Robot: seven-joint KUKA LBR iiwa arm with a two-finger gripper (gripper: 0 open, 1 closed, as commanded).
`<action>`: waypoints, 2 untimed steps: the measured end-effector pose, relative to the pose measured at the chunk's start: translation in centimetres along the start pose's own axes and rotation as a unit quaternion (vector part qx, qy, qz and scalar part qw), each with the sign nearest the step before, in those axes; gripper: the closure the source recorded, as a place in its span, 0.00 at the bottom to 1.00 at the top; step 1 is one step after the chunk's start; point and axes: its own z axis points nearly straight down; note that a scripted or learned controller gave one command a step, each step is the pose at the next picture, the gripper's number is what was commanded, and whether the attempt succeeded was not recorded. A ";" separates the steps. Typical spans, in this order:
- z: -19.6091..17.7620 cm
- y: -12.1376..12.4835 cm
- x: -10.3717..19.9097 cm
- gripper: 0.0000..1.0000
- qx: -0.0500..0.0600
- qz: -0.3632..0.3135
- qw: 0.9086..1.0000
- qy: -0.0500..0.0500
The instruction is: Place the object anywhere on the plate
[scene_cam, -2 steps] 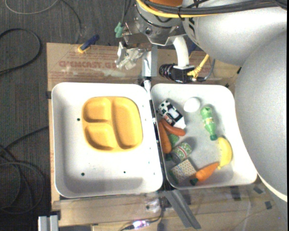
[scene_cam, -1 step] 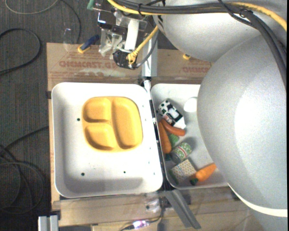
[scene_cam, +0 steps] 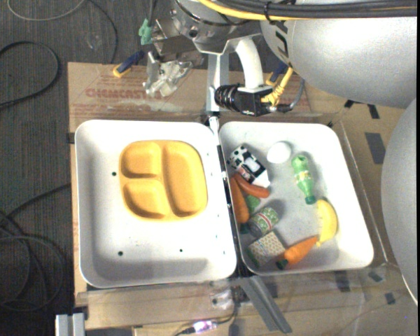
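The gripper (scene_cam: 165, 75) hangs at the upper middle of the frame, above the cardboard (scene_cam: 105, 93) beyond the bins' far edge. Its clear fingers (scene_cam: 157, 81) point down, and I cannot tell whether they are apart or together; nothing shows between them.

Below it, in the left bin (scene_cam: 98, 257), lies the yellow plate (scene_cam: 164, 180), divided into compartments, with nothing on it.

The right bin (scene_cam: 350, 187) holds all the objects: a black-and-white item (scene_cam: 247, 165) at its upper left, a white ball (scene_cam: 280, 152), a green bottle (scene_cam: 303, 177), a banana (scene_cam: 327, 220), a carrot (scene_cam: 299, 251), a small can (scene_cam: 264, 220), a patterned box (scene_cam: 267, 247) and a sausage (scene_cam: 249, 187) near the divider.
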 end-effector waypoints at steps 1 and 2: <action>0.0 0.0 0.0 0.00 0.000 0.000 1.000 0.000; -0.9 0.1 0.1 1.00 0.000 0.000 1.000 -0.002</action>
